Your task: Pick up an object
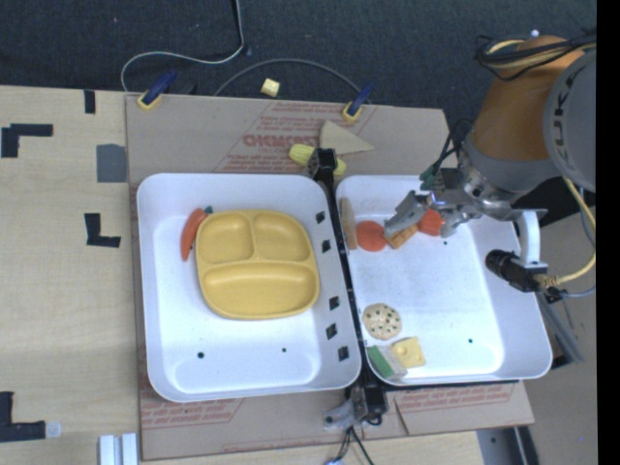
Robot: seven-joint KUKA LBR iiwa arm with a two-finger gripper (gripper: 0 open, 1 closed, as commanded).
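the camera view looks down at a slant on two shallow white bins set side by side on a cardboard-covered bench. the left bin (pixel 160 289) holds a yellow divided plate (pixel 257 263) with an orange carrot-shaped toy (pixel 191 232) just beside its left edge. the right bin (pixel 504 347) holds an orange-red round toy (pixel 369 234) near the divider, a cookie (pixel 382 321), a yellow cheese wedge (pixel 408 352) and a small green piece (pixel 384 360) beside it. the arm (pixel 528 114) reaches in from the right, and its gripper (pixel 412 223) sits low over the upper part of the right bin, just beside the round toy, with a second small orange object (pixel 430 223) touching or under it. whether the gripper is open or closed, or has hold of anything, cannot be told. to do the pick well, the gripper should probably centre over one orange piece before closing, not straddle both. the wrist hides part of the small orange object, so its shape is unclear.
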